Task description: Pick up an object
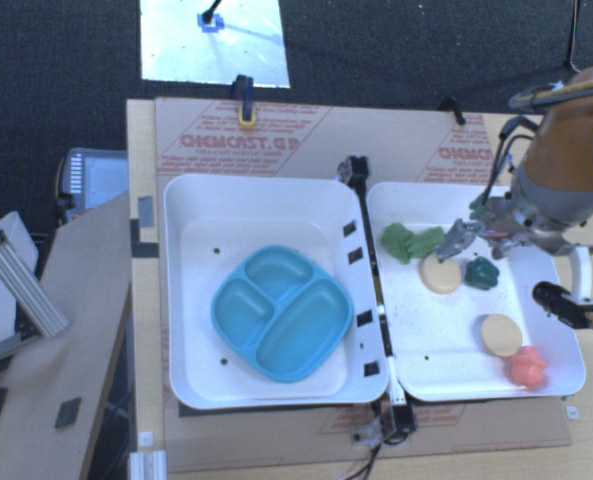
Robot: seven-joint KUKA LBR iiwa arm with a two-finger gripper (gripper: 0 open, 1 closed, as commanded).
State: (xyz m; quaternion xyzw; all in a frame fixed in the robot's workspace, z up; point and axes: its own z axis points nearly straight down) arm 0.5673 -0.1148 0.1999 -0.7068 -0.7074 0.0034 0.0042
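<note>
The gripper [460,240] hangs low in the right bin [556,368], its metal fingers slightly apart and clamped on nothing, their tips just above a cream disc [441,274] and beside a light green toy [411,241]. A dark green piece [481,273] lies right of the disc; nearer sit a tan disc [500,334] and a pink toy [526,367]. The left bin [191,298] holds a blue divided plate [281,313].
</note>
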